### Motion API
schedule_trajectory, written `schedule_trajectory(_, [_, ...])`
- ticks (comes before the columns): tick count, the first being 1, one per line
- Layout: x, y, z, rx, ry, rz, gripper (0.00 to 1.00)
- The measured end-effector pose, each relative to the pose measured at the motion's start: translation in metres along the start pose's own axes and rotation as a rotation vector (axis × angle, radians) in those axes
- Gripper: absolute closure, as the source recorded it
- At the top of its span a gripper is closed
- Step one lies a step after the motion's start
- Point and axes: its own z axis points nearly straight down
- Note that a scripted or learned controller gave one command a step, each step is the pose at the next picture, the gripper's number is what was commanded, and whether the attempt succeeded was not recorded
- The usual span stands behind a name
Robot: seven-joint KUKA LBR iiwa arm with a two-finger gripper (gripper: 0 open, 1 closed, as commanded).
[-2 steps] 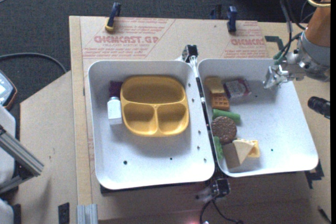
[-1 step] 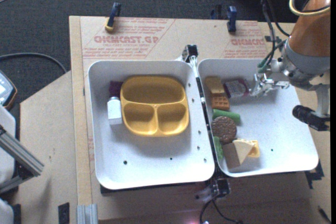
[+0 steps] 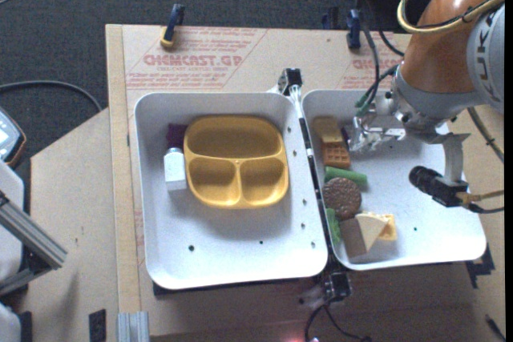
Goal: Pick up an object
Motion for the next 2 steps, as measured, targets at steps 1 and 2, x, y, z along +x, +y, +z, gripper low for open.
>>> schedule_trajectory(1, [0.004, 0.004, 0.005, 0.0, -0.002, 0.004, 1.0])
schedule_trajectory(2, [0.002, 0.002, -0.013, -0.007, -0.003, 0.005, 1.0])
